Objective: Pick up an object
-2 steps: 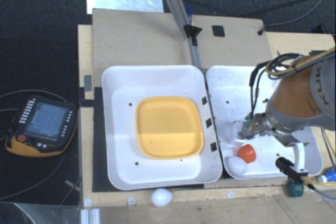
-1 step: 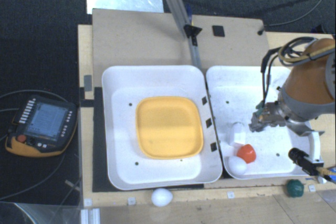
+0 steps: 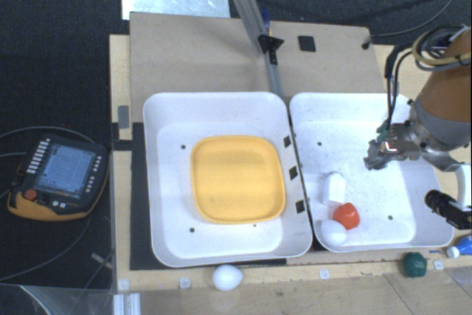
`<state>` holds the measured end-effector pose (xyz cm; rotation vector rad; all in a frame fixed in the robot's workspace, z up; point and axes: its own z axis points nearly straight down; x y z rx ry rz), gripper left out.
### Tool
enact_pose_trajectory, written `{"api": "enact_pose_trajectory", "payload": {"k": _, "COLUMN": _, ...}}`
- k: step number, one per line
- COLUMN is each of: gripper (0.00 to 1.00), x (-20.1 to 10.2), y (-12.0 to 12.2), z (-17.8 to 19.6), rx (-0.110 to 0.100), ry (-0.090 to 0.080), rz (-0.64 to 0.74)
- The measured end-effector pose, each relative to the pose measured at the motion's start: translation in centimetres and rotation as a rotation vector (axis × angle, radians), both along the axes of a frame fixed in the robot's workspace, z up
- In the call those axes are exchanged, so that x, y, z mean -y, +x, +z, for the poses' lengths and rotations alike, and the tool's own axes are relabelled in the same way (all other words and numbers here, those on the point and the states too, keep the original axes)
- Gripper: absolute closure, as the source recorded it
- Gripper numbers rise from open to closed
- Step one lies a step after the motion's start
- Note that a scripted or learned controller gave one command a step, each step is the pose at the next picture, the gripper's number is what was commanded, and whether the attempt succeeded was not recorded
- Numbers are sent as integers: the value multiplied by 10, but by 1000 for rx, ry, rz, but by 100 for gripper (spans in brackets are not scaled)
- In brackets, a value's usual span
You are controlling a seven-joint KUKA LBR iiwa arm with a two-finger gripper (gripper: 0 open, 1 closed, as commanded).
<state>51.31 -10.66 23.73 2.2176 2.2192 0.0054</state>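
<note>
In the right bin (image 3: 354, 114), near its front left corner, lie a white cylinder (image 3: 335, 187), a red-orange ball-like object (image 3: 346, 215) and a white egg-shaped object (image 3: 333, 234), close together. A yellow square plate (image 3: 237, 178) rests in the left bin (image 3: 169, 122). My gripper (image 3: 381, 155) hangs over the right half of the right bin, right of and beyond the three objects and apart from them. I see nothing between its fingers.
A white egg (image 3: 227, 277) and a dark green ball (image 3: 414, 264) lie on the bench in front of the bins. A teach pendant (image 3: 57, 178) sits on the floor at left. A slanted metal pole (image 3: 247, 0) rises behind the bins. Cables run at the upper right.
</note>
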Motion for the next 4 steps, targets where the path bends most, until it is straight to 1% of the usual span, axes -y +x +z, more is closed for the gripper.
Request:
{"api": "enact_pose_trajectory", "payload": {"k": 1, "gripper": 100, "x": 0, "y": 1, "z": 52, "rx": 0, "ry": 0, "rz": 0}}
{"api": "enact_pose_trajectory", "payload": {"k": 2, "gripper": 100, "x": -52, "y": -2, "z": 52, "rx": -4, "ry": 0, "rz": 3}}
{"api": "enact_pose_trajectory", "payload": {"k": 3, "gripper": 100, "x": -95, "y": 5, "z": 35, "rx": -6, "ry": 1, "rz": 3}}
{"api": "enact_pose_trajectory", "payload": {"k": 4, "gripper": 100, "x": -153, "y": 6, "z": 33, "rx": -5, "ry": 2, "rz": 4}}
